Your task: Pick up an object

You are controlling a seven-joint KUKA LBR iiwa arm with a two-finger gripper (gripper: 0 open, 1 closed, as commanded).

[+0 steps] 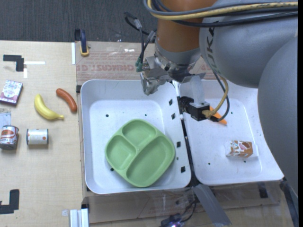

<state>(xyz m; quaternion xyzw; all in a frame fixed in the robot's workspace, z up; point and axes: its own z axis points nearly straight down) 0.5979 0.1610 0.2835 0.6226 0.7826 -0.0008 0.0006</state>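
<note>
A green divided plate (139,152) lies flat in the left bin (94,126), toward its front. A small white and orange carton (240,149) rests in the right bin (265,169). An orange piece (218,118) pokes out beside a black part near the divider. My gripper (150,85) hangs over the back edge of the left bin, above and behind the plate, with nothing seen in it. The arm's orange band (182,18) and grey body cover the right bin's back.
On the wooden board to the left sit a banana (45,108), a red sausage (67,100), two small cans (37,137), and a small packet (11,91). A blue clamp (81,40) stands at the board's back edge.
</note>
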